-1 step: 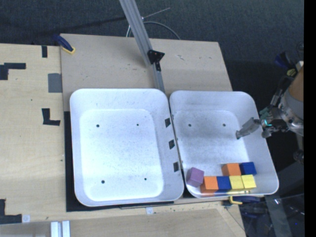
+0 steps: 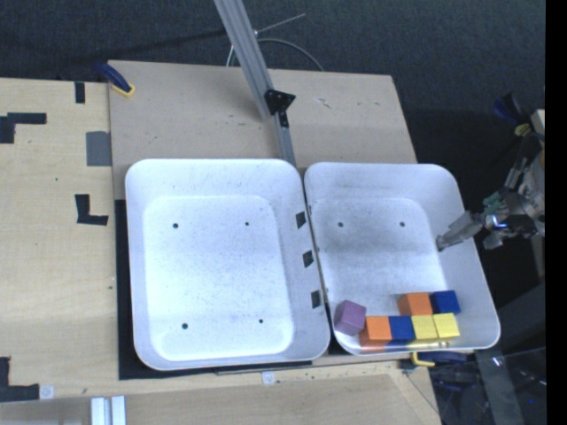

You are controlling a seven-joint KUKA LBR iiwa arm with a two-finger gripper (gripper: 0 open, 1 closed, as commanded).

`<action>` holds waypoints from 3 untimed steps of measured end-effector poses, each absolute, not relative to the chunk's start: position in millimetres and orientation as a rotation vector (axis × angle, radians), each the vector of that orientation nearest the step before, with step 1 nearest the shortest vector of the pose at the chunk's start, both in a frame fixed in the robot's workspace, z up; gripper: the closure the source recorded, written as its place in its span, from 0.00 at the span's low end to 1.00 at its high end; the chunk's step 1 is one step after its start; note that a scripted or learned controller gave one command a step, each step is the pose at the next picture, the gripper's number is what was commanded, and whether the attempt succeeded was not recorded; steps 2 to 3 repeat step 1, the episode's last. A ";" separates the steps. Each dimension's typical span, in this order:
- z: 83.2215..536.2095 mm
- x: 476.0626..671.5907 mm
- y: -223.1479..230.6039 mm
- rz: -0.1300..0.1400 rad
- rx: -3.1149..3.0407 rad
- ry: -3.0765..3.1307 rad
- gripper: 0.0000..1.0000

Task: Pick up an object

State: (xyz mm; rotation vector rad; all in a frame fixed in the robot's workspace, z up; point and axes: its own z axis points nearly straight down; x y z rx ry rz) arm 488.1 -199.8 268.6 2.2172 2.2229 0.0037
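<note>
A robot hand [image 2: 452, 235] hovers at the right bin's [image 2: 381, 184] right rim; whether it is spread cannot be told. Coloured blocks [image 2: 416, 319] cluster in that bin's near corner, a purple block [image 2: 351, 315] just beside them.

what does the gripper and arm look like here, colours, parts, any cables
At the right rim of the right bin, the gripper shows as a slim grey metal finger ending in a pale tip. Behind it sits a dark, blocky body with small bluish-white highlights. Thin pale rods or cables run up from it toward the right edge, with a blue piece near the top. Finer detail is too blurred to tell.
</note>
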 end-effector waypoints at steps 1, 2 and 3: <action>189.4 497.8 -179.5 -0.007 2.226 2.229 0.00; 189.4 497.8 -179.5 -0.007 2.226 2.229 0.00; 189.4 497.8 -179.5 -0.007 2.226 2.229 0.00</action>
